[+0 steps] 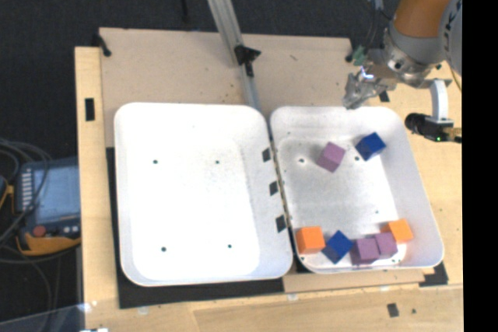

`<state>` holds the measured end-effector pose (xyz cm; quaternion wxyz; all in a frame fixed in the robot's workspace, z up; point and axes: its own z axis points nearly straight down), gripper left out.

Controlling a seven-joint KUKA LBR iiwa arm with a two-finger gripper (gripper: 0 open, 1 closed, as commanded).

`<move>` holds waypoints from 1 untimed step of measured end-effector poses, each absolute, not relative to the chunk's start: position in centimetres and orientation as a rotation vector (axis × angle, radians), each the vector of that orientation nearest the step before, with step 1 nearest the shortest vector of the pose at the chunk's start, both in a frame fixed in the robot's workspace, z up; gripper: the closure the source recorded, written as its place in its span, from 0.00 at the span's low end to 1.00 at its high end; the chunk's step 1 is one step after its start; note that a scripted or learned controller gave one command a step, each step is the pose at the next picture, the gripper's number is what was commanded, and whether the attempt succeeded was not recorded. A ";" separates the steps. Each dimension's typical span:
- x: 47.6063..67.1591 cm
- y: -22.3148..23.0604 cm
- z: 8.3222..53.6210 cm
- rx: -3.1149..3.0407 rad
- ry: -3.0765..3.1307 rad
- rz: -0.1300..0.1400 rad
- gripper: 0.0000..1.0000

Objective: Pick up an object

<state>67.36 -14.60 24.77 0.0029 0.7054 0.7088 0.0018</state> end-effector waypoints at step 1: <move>66.8 -9.2 23.6 2.215 2.228 0.000 1.00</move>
